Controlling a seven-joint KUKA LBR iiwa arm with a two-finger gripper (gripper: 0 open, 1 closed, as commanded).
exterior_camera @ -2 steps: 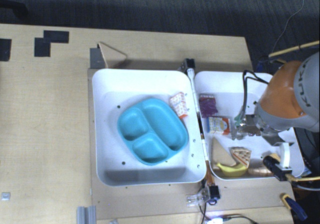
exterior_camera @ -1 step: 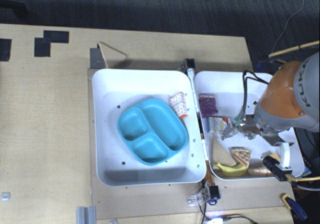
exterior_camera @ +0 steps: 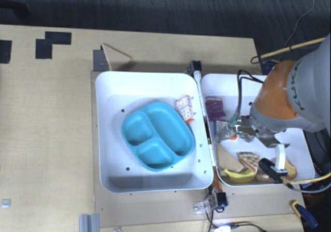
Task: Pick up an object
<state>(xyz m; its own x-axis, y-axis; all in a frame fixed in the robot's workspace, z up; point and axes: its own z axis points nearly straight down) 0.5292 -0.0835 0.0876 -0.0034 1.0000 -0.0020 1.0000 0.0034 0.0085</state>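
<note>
Yellow curved banana (exterior_camera: 241,175) near bin's (exterior_camera: 223,84) front wall

The arm (exterior_camera: 310,89) has a rounded, smooth housing in light grey. An orange band (exterior_camera: 276,94) wraps the segment above the wrist, its surface glossy with soft highlights. Below the band sits a grey wrist assembly (exterior_camera: 261,127) of metallic parts. A thin black cable (exterior_camera: 240,91) loops up from the wrist and curves toward the band.
</note>
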